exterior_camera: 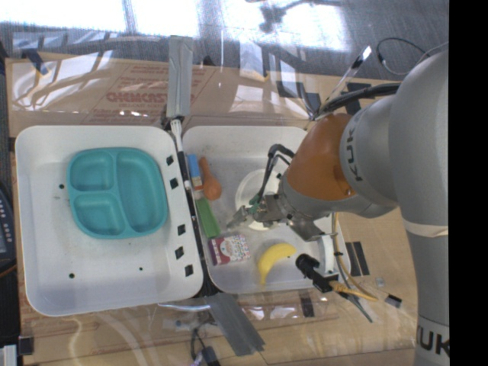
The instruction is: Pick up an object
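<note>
The gripper (245, 213) hangs low over the middle of the right bin (229, 137), its metal fingers pointing toward the divider between the two bins. From this slanted view it cannot be told whether the jaws stand open or shut; nothing shows between them.

Nearest thing to the tips is the small red-and-white packet (229, 248), lying flat on the bin floor just below and slightly left of them in the camera view. The banana (274, 258) lies just right of the packet, under the wrist, its long axis running at a slant from lower left to upper right. Farther off, an orange carrot-like piece (209, 183) and a blue item (194, 166) rest against the divider, with a green strip (207, 216) lying lengthwise along that wall.

The teal divided plate (117, 191) sits well apart in the left bin (46, 280).

A pick of the packet would likely call for a short shift toward the near rim before descending.
</note>
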Controlling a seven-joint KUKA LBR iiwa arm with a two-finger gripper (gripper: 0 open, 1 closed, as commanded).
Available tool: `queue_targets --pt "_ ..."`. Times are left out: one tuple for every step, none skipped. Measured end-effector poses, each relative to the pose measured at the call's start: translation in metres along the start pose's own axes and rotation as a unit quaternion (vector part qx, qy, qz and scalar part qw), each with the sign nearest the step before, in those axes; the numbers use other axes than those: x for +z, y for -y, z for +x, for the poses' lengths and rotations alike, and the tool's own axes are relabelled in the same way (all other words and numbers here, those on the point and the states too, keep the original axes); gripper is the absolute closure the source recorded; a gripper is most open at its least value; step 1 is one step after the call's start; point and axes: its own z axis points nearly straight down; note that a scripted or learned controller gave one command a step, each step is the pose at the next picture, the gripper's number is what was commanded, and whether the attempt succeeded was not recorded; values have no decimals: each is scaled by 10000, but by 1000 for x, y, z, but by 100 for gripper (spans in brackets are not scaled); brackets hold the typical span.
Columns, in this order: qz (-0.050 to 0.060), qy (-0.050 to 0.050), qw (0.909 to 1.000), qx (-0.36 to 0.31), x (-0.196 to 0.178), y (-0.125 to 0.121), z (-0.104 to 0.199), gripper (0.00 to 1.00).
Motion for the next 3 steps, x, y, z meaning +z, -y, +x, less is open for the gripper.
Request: queue_targets --pt "-13 15 9995 317 1 -79 -13 0" --pt "-33 12 9996 293 -13 -81 -12 100" --pt "-4 10 9996 294 -11 -80 -12 0"
